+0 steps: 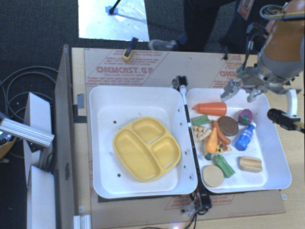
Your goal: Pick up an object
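1. Broadly, the surface (143,63) is a cardboard-covered board carrying two white bins side by side.
2. Next, the left bin (102,128) holds one yellow divided plate (146,148), lying flat near its middle.
3. Beside it, the right bin (276,159) is crowded with toy food: an orange carrot (210,109) at the top, a brown round patty (228,126) below it, a blue bottle (244,137), a purple piece (245,116), a green vegetable (223,165), a tan bread roll (250,164) and a pale round disc (213,175).
4. Over the bin's far edge hangs the end effector (242,90), fingers apart with nothing between them, just above the carrot and the purple piece.
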Robot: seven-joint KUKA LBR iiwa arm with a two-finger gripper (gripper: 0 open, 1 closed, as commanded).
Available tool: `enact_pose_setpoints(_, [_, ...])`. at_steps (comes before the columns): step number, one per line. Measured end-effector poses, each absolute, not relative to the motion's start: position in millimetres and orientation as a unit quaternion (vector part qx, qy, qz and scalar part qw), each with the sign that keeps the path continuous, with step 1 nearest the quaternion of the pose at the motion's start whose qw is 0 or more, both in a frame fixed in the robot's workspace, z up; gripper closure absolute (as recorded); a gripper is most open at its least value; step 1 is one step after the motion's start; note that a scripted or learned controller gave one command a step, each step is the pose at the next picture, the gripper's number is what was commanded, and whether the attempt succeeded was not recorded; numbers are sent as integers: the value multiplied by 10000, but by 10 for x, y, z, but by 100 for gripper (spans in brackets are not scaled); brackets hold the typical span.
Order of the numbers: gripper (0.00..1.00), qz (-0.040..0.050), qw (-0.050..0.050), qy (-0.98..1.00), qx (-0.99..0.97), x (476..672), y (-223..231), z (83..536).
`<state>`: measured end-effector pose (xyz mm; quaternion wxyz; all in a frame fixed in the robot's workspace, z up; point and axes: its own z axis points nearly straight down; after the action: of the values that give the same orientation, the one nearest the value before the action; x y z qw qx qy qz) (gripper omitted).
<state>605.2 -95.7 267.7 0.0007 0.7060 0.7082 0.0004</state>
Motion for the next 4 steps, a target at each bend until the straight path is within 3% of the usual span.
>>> enact_pose_setpoints(1, [0,-6,-3,7070,7073,6155,-1278,1395])
enact_pose_setpoints(2, [0,-108,-145,7113,7026,6583,-1164,830])
enact_pose_setpoints(3, [0,-189,-141,7076,7063,6592,-1046,815])
enact_pose_setpoints(4, [0,-113,-136,7081,7059,6611,-1114,939])
